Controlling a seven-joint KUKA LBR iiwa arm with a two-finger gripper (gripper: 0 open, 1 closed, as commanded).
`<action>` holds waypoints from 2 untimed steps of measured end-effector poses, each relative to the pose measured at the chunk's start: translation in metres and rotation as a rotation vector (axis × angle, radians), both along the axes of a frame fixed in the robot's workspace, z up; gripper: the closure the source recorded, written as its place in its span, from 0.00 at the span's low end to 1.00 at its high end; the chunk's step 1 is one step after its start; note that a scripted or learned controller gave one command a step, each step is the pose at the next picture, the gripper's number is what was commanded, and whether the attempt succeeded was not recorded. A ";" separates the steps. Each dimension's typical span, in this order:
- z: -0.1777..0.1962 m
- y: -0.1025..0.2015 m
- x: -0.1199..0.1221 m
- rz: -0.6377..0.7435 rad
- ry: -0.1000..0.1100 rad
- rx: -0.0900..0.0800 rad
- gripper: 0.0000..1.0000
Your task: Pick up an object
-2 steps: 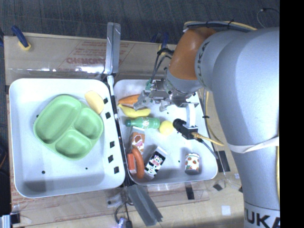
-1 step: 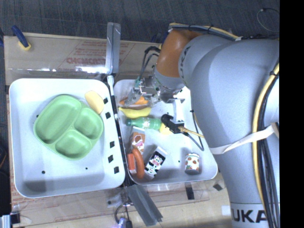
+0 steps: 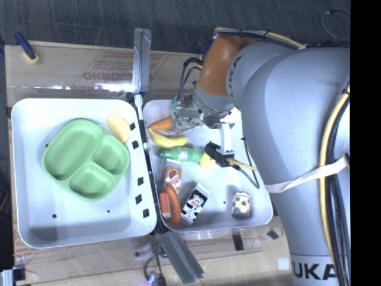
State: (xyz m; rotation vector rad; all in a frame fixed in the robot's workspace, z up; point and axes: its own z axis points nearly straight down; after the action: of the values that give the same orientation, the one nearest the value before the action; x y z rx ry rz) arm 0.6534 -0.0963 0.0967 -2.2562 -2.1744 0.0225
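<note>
The gripper (image 3: 181,119) hovers over a yellow banana (image 3: 167,139) in the right bin (image 3: 257,218), jaw state unclear; the toy looks light, stiff and slick, best pinched mid-curve.

The grey arm (image 3: 297,118) reaches in from the right, its bulky body filling that side of the frame. The orange band (image 3: 215,64) sits above the wrist, which bends downward, leaving the gripper (image 3: 181,119) low at the far end of its reach.
</note>
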 end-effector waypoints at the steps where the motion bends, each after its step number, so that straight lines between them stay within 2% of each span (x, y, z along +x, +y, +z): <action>1: 0.000 0.000 0.000 0.001 0.000 0.000 0.00; 2: 0.094 0.010 -0.012 -0.123 -0.014 0.002 0.00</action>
State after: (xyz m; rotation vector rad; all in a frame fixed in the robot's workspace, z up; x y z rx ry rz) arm 0.6409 -0.0866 0.1905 -2.3913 -2.0356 0.0039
